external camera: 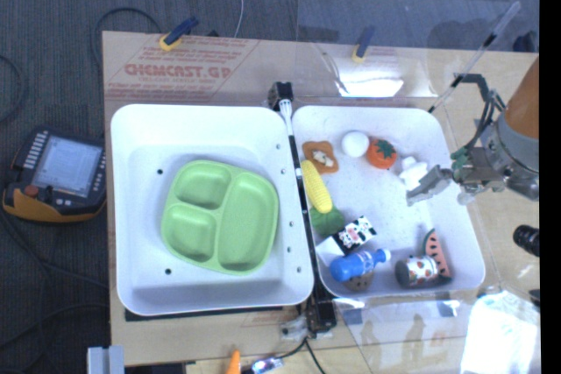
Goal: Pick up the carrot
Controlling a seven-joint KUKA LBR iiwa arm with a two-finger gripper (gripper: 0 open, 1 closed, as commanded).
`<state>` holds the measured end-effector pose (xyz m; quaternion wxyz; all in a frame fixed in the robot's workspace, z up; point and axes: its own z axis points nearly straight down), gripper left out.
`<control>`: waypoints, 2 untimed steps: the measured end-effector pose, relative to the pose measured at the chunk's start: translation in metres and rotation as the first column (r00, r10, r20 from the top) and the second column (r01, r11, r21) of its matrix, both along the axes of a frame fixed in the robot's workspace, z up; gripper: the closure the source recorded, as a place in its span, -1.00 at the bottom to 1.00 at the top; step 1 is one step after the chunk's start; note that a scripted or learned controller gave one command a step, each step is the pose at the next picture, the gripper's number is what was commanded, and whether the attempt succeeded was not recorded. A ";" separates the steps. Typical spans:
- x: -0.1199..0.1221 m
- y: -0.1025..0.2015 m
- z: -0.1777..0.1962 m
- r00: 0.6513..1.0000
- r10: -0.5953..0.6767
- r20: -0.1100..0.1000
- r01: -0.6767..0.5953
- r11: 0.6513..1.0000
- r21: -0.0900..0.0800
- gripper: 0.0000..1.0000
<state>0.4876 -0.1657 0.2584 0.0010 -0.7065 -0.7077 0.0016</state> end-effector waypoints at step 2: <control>0.086 -0.030 -0.160 0.969 0.249 0.000 -0.249 0.968 -0.001 -1.00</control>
